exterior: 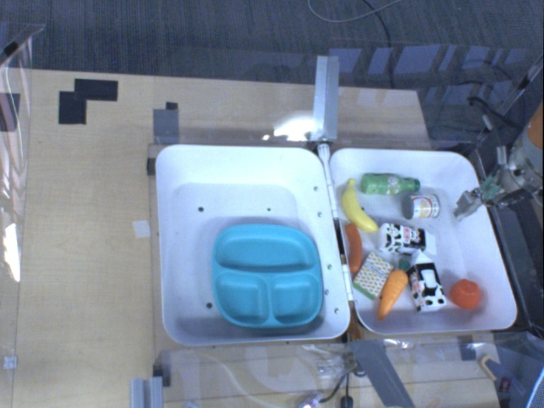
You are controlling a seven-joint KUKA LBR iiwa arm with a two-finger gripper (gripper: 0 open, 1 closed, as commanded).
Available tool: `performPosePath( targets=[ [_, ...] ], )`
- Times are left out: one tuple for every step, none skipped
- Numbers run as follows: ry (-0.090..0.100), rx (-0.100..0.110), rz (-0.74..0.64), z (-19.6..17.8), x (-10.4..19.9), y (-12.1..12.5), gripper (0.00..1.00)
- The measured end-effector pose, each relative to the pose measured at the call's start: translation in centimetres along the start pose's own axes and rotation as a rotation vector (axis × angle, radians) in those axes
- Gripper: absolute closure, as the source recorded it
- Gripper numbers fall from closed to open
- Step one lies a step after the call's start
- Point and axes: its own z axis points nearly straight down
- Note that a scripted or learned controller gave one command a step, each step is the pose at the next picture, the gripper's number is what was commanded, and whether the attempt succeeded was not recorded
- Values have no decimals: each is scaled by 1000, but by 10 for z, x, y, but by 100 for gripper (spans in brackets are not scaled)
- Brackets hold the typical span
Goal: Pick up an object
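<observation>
Overhead view of two white bins. The left bin [183,185] holds a blue divided tray [267,274]. The right bin [476,313] holds a banana [357,206], green bottle [389,184], carrot [391,291] and orange ball [465,293]. At three o'clock, over that bin's right rim, the gripper [483,195] hovers empty, its spread unclear. The ball, at five o'clock, sits apart from the rest, likely the cleanest target.

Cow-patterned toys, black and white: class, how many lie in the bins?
2, both in the right bin. One cow toy lies mid-bin below the can; the other cow toy lies nearer the front, between the carrot and the orange ball.
</observation>
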Motion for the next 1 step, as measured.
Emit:
performPosePath(
  targets=[
    [0,0,0,0,0,0,0]
  ],
)
